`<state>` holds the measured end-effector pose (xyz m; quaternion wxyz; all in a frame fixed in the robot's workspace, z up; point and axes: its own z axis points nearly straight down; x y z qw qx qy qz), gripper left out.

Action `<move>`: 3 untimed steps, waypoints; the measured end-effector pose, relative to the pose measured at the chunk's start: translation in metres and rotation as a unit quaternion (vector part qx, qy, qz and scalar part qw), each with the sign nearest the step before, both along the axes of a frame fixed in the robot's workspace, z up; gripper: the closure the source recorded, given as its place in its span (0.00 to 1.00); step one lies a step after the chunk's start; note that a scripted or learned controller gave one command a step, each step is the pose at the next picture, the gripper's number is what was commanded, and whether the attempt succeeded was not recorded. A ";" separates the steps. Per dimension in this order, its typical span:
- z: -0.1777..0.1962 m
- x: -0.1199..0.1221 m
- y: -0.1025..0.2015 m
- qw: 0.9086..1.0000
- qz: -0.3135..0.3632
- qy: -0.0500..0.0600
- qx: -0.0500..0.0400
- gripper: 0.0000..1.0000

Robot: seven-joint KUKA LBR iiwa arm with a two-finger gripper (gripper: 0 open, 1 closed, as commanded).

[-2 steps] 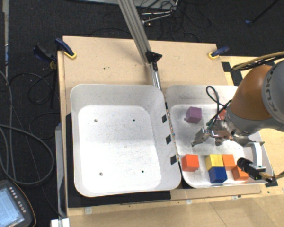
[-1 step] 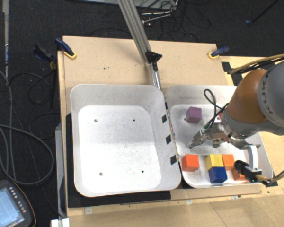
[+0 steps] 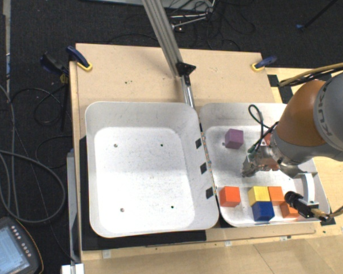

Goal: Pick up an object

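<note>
Grey metal, the claw [image 3: 252,167] hangs low over the floor of the right bin [image 3: 217,119], under the arm's [image 3: 308,124] orange band. Whether it is released or clenched I cannot tell, since the wrist hides its tips.

Just up and to the left of the claw sits a purple block [image 3: 234,138], apart from it. Below the claw, along the bin's near edge, lies a row of blocks: an orange cube [image 3: 229,196] down and to the left, then a yellow block [image 3: 259,194] with a blue block [image 3: 263,210] touching its near side, and further right an orange block [image 3: 276,194] and another orange block [image 3: 287,210], partly hidden by a black fitting.

Far left of the claw is the left bin [image 3: 103,119], its white floor speckled with dark flecks. Both bins rest on a pale fibreboard bench [image 3: 137,73] with blue-and-yellow clamps [image 3: 79,56] at its far corners. Around the bench the floor is dark carpet strewn with black cables [image 3: 23,153].
</note>
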<state>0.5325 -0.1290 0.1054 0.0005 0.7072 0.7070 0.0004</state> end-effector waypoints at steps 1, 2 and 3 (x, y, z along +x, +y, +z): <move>0.053 -0.002 -0.010 1.000 -0.001 -0.002 -0.001 1.00; 0.116 0.004 -0.011 1.000 0.001 -0.004 -0.001 1.00; 0.170 0.005 -0.011 1.000 0.002 -0.003 -0.001 1.00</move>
